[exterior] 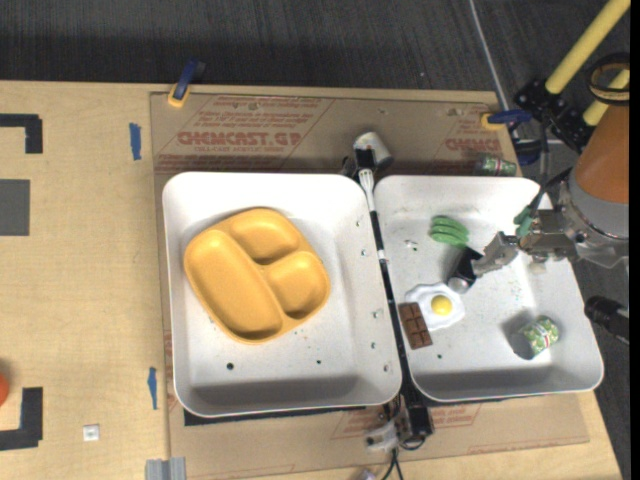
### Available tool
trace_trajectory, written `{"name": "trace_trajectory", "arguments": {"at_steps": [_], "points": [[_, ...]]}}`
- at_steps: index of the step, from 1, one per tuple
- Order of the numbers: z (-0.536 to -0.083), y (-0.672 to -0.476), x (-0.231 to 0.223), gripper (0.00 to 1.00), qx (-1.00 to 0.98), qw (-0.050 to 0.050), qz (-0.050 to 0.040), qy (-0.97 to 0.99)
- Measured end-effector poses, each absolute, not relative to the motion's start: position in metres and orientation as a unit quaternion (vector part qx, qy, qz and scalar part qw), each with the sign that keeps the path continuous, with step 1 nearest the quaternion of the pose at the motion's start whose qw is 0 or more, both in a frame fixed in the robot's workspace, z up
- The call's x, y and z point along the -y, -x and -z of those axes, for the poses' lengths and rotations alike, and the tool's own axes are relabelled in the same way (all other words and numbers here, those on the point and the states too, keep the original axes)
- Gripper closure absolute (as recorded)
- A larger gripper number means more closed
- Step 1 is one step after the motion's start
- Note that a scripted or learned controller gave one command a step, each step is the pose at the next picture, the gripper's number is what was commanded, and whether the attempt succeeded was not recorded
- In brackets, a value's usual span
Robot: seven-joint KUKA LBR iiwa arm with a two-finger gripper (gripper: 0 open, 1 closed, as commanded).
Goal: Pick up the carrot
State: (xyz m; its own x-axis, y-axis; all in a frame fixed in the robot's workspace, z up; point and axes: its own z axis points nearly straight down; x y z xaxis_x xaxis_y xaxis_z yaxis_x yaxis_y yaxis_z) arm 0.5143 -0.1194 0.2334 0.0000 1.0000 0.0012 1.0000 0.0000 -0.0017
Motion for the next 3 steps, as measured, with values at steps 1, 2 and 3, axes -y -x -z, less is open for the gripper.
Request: {"name": "trace_trajectory", "arguments": {"at_steps": [1, 2, 3], "points": [[-0.184, -0.509, 0.049, 0.0, 0.62, 0.002, -0.0006, 0.785], [-0.184, -0.493, -0.036, 0.0, 0.689, 0.002, -0.0006, 0.724], [-0.185, -0.591, -0.089, 0.0, 0.679, 0.0, 0.0002, 0.734]]}}
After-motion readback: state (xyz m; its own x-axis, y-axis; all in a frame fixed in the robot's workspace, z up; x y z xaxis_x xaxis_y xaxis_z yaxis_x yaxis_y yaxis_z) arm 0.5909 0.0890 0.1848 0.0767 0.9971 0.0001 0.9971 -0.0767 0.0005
